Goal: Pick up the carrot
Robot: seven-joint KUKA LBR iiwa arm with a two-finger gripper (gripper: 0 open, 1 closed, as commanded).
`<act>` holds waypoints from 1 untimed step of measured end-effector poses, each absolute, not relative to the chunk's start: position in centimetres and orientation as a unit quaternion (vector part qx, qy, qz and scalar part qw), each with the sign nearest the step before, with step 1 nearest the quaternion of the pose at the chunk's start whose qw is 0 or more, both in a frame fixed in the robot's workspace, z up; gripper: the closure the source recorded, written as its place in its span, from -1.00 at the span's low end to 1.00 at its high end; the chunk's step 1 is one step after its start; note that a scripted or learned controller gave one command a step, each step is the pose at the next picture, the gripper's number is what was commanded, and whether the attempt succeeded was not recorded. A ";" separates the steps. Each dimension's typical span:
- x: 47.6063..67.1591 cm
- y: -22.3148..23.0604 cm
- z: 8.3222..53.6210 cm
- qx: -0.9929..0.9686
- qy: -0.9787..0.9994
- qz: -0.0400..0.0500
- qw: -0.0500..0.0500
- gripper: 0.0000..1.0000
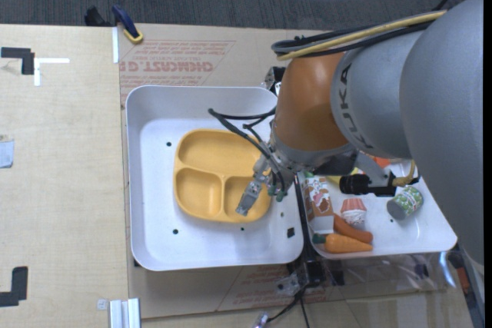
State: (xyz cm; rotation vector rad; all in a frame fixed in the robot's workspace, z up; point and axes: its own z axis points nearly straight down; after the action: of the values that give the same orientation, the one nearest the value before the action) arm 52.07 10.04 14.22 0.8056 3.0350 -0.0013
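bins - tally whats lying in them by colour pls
yellow: 1, divided plate in the left bin
orange: 2, carrots in the right bin
green and white: 1, small cup-like thing
red and white: 2, packet and small cup
total: 6

"KUKA" lettering on the grey arm (384, 88); upside-down print on cardboard (181, 61), unreadable.
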 end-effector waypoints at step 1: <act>53.6 11.6 9.4 0.230 0.973 -0.001 0.004 -1.00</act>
State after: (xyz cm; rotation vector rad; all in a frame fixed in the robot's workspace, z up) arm 53.60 11.63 9.44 0.7202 3.0489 -0.0027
